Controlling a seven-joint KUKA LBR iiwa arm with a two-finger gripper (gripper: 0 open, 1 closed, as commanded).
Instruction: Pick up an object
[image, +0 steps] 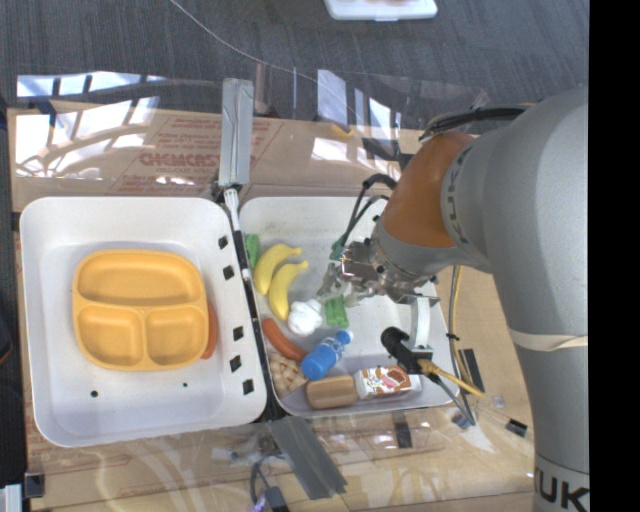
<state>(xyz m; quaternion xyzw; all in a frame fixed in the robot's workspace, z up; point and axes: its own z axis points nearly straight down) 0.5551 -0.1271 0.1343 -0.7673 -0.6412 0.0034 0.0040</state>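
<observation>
Above right bin (300, 212), gripper (340, 292).

We see the scene brightly and evenly lit from above, with colours clear and well saturated. Strong glare falls along the top of the bench (120, 150), where pale, window-like reflections streak across a shiny transparent sheet and wash out the print on the cardboard (180, 155) beneath. The two white bins (40, 300) come close to overexposure, and their walls lose detail. Shadows are soft and short; we find a faint one under the yellow tray (140, 305) and a darker patch beneath the arm (520, 220). Focus holds across the middle, though small objects look slightly soft and blocky from compression. The dark floor (120, 35) above stays dim.
</observation>
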